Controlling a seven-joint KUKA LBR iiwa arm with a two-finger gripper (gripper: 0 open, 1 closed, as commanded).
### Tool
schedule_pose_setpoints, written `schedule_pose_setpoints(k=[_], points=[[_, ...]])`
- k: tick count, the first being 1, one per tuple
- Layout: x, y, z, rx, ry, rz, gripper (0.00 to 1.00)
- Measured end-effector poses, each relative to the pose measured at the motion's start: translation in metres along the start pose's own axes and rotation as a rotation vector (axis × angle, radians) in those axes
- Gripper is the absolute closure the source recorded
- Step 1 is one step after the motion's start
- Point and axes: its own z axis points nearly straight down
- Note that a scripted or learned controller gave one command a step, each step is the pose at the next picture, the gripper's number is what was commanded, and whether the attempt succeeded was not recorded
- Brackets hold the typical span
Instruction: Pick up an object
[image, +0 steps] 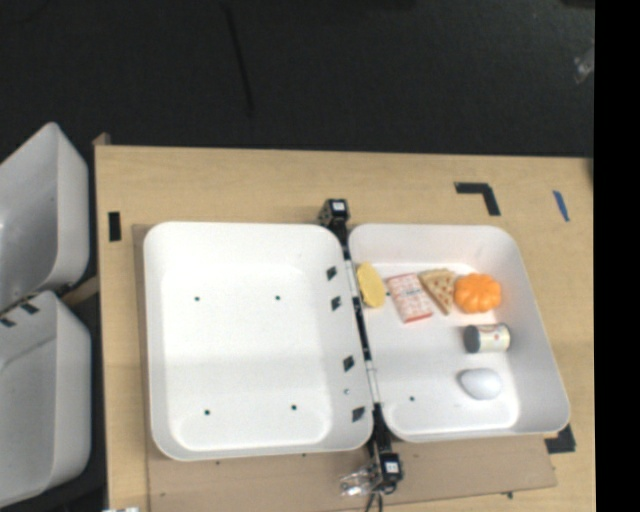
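A flat light-brown wooden bench (230, 180) holds two shallow white plastic bins side by side. The left white bin (165, 330) has a few tiny dark dots on its floor. The right white bin (530, 340) has all the little things in it, so anything to pick up is in there.

A soft yellow oval thing (370, 285) lies by the right bin's left wall, near the top. Just beside it is a flat pink and white square packet (409, 297), a bit tilted. Next comes a tan wedge with a criss-cross pattern (437, 287), maybe a toy waffle, but it is too small to be sure. It touches or nearly touches a round orange pumpkin-shaped toy (477, 292).

Below the pumpkin lies a small pale tube with a dark grey cap (487, 338), on its side, cap pointing left. Below that sits a smooth white egg-shaped lump (480, 383), apart from the rest.

Small black clips (334, 211) sit along the line where the two bins meet. A black corner mark (478, 194) and a short blue stripe (561, 205) are on the bench above the right bin. Two big white rounded blocks (35, 215) stand at the left edge.
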Motion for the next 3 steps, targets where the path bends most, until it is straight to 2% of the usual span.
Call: schedule_pose_setpoints(k=[2, 3], points=[[0.0, 0.0, 0.0, 0.0, 0.0, 0.0, 0.0], [-0.001, 0.0, -0.012, -0.004, -0.004, -0.003, 1.0]])
